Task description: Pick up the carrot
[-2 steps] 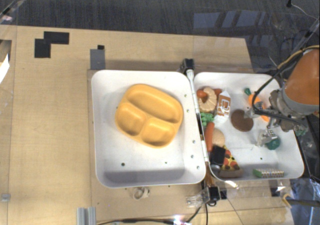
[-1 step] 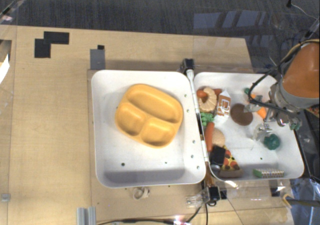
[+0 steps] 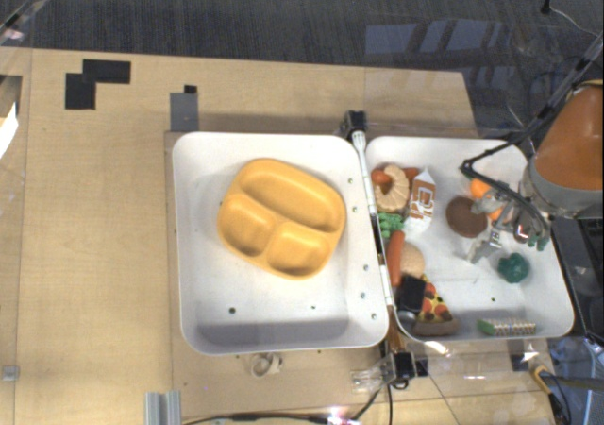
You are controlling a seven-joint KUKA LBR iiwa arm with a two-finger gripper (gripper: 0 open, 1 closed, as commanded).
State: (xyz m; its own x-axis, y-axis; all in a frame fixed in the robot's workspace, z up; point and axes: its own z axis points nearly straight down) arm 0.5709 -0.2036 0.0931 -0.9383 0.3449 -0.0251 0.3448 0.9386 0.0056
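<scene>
The carrot [image 3: 395, 255] is a short orange-red stick lying lengthwise against the left wall of the right bin [image 3: 557, 314], with a bit of green at its far end. My gripper [image 3: 493, 236] hangs over the right half of that bin, well to the carrot's right, beside a brown round disc [image 3: 461, 215]. A small orange piece [image 3: 479, 189] shows just behind the gripper. Nothing is visibly held. The arm's orange band [image 3: 576, 144] rises at the right edge.
Crowding the carrot are a round pastry [image 3: 390, 185], a white and brown packet [image 3: 422, 201], a beige piece [image 3: 412, 263], a black block [image 3: 411, 293] and a pizza slice [image 3: 432, 310]. A teal lump [image 3: 513, 268] and a green strip [image 3: 505, 327] lie right. The left bin [image 3: 203, 319] holds a yellow divided tray [image 3: 281, 217].
</scene>
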